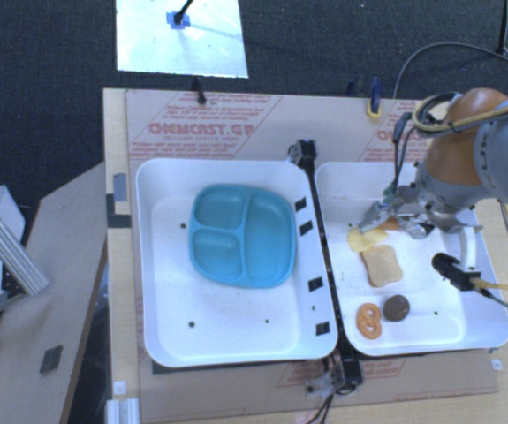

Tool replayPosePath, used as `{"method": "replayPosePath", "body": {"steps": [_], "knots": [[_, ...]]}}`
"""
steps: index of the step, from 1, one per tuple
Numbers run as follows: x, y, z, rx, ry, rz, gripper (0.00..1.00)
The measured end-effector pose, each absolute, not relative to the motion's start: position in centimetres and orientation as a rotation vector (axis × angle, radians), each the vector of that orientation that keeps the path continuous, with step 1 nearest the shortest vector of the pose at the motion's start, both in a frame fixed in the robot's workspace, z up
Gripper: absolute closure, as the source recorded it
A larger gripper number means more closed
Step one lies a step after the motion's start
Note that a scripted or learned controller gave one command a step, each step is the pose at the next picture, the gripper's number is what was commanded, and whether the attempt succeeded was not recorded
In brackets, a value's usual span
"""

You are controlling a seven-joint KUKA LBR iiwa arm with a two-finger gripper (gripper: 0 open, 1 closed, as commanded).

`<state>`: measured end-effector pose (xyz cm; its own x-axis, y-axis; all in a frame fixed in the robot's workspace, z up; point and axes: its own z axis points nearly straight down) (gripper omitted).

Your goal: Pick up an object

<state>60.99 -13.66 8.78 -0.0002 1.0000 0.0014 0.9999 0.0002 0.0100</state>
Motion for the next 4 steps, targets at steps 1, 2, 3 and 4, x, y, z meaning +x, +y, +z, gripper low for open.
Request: {"method": "replayPosePath", "body": {"steps": [1, 2, 3, 4], "knots": [[61.2, -13.6, 10.1, 2.210, 2.215, 0.019, 1.00], [61.8, -13.9, 16.6, 2.211, 2.221, 0.007, 1.00], [62.2, -14.2, 23.1, 2.210, 2.221, 0.008, 1.00], [62.4, -14.2, 28.6, 2.210, 2.222, 0.007, 1.00]]}}
